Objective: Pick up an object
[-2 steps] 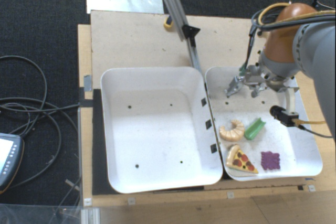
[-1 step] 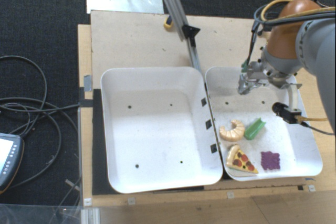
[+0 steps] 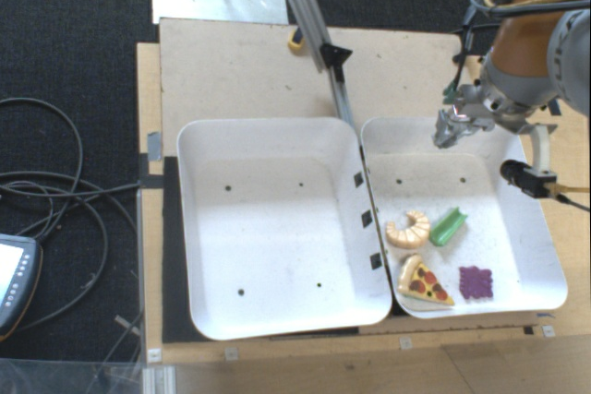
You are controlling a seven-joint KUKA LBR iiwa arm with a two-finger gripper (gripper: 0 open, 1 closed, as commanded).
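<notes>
While the hand (image 3: 447, 132) hovers at upper right, grip state impossible to tell, the croissant (image 3: 408, 230) sits lower right, touching the green piece (image 3: 448, 226); crowding risks a fumbled grasp.

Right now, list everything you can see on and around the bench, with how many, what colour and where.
Bins: two, white, side by side on the bench.
Croissant toy: one, tan, right bin, near the divider.
Green piece: one, green, right bin, just right of the croissant.
Pizza slice toy: one, orange with red spots, right bin, front edge.
Purple piece: one, purple, right bin, right of the pizza slice.
Cables: several, black, on the dark floor at left.
Tablet: one, grey-edged, far left edge.
Metal pole: one, grey, slanting over the back of the bench.
Arm: one, grey with orange, from the right.
Gripper: one, metallic, over the right bin's back part.
</notes>
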